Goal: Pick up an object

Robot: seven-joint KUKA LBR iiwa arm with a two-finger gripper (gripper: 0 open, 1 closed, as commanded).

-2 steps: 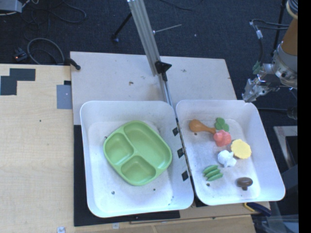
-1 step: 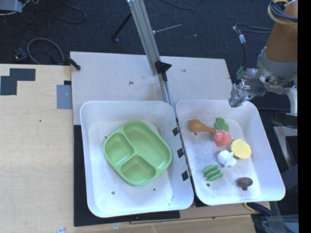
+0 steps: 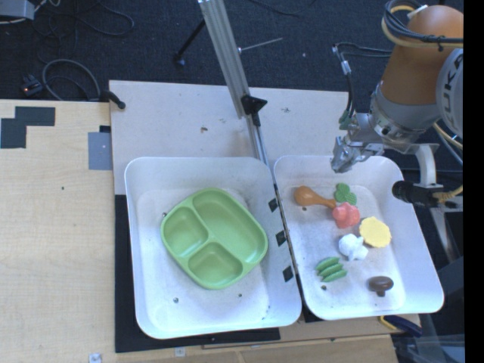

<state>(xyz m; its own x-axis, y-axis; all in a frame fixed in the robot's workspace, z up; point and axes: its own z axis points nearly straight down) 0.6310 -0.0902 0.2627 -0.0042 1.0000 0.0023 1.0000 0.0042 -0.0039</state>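
camera view: hand [image 3: 344,162] above right bin [image 3: 423,278] far edge, grip state unclear; strawberry [image 3: 345,212] just below.

I'm seeing the tabletop [image 3: 53,225] lying pale and wood-toned on the left, with a white board [image 3: 181,119] sitting further back. Two shallow white bins are resting on it side by side, the left bin [image 3: 144,293] and the right bin [image 3: 412,293], their inner rims touching.

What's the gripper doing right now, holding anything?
Gripper: above the right bin's far edge, nothing seen in it; open or shut cannot be told.
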